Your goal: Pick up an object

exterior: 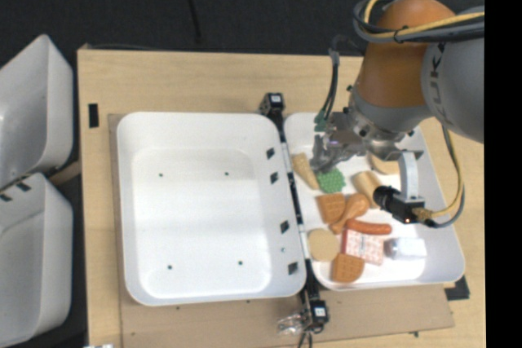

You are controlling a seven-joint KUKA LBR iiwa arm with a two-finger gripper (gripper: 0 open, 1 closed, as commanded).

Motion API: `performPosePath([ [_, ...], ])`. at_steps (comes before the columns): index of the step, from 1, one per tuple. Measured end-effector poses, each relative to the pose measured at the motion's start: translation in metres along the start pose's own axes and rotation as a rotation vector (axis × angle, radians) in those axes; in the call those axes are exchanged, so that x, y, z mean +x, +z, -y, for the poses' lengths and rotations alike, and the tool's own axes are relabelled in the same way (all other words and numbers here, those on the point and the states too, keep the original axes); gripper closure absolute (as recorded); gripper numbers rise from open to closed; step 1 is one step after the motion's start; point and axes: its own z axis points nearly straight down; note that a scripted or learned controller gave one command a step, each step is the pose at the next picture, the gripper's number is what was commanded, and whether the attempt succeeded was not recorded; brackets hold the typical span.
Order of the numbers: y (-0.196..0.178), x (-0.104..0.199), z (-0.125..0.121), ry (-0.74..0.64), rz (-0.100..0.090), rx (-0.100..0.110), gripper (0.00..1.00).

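Now the tool (329,149) hovers low over a flat green toy piece (330,180); grip state unclear; next: descend, close.

Small toy foods lie jumbled right of the frame's centre: a green piece (331,180) uppermost, an orange chunk (331,208) just below it, a red sausage (369,227), a red-and-white packet (362,247), and a tan waffle-like slab (347,268) lowest.
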Motion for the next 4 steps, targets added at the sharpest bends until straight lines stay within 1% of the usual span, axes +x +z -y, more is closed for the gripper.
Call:
performPosePath([
  [1,0.021,0.023,-0.118,-0.009,0.001,-0.022,1.0],
  [2,-0.072,0.138,-0.122,-0.018,-0.005,-0.03,1.0],
  [3,0.027,0.188,-0.094,-0.011,0.001,-0.007,1.0],
  [4,0.063,0.252,-0.011,-0.014,-0.001,-0.008,1.0],
])
